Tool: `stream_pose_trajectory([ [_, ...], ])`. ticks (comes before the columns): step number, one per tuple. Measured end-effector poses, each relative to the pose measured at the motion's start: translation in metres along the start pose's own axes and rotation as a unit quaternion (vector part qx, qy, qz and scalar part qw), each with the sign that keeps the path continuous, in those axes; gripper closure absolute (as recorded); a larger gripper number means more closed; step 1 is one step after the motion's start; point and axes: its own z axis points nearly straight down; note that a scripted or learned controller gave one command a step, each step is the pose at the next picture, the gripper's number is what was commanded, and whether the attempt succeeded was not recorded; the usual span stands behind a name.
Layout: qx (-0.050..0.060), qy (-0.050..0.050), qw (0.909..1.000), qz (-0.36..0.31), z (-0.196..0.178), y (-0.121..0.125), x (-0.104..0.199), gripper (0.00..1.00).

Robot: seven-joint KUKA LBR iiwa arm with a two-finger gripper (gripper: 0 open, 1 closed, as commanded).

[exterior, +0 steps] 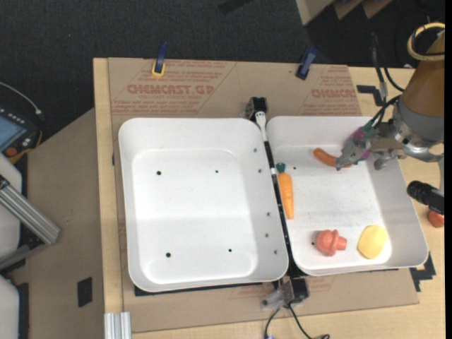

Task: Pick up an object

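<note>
Sausage-shaped orange thing (325, 157) sits in the right bin (395, 189), up near the back, and the gripper (351, 158) is right at its right end, pretty much touching it from the look of things. Honestly can't tell how the pincer is set from this angle, too small and cluttered. The arm (424, 101) comes in from the right. Same bin also has a carrot (285, 195) lying along the left wall, plus a reddish-pink toy (329, 242) and a yellow lemon (372, 241) just beside each other near the front edge. The left bin (134, 189) sits next door on the cardboard-topped bench (113, 90).
</note>
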Motion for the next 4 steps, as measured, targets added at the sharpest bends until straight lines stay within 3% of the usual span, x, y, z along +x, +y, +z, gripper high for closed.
stream_pose_trajectory([
  [1, -0.004, -0.004, 1.0000, 0.004, -0.077, -0.027, -0.079, 0.00],
  [2, -0.003, -0.002, 1.0000, 0.000, -0.082, -0.025, -0.074, 1.00],
  [3, 0.001, 0.001, 1.0000, 0.002, -0.096, -0.089, -0.073, 1.00],
  [4, -0.003, -0.002, 1.0000, 0.000, -0.131, -0.089, -0.073, 1.00],
])
